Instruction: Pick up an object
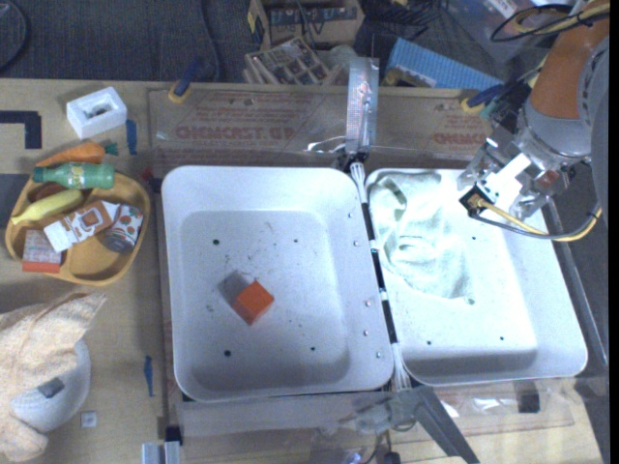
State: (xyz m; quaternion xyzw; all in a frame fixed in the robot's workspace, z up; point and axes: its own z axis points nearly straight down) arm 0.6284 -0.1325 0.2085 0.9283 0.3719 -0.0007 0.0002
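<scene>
Arm: we see it [566, 85] reaching in from the upper right, grey with an orange band, above the far right corner of the right bin.
Gripper: it [511, 187] hangs over the far right part of the right bin, close to the back rim and just right of the cloth. We cannot tell whether it is released or clenched, as the view is too small and cluttered there.
Cube: orange, with a grey face on its left side, it [255, 302] sits on the floor of the left bin, a little left of the middle and towards the front. It is well apart from the gripper and touches no wall.
Cloth: pale greenish-white and crumpled, it [421, 235] lies in the far left part of the right bin, up against the wall next to the left bin.
Left bin: white and shallow [193, 201], with dark specks scattered over its floor.
Right bin: white and shallow [542, 346], touching the left bin along one side.
Panel: a clear sheet with red lettering [251, 129] stands behind both bins.
Bowl: we see a tan one [87, 269] left of the left bin, holding a green bottle [75, 175], a banana [44, 206] and some packets.
Box: small and white [97, 112], beyond the bowl.
Towel: peach-coloured [39, 341], at the near left corner.
</scene>
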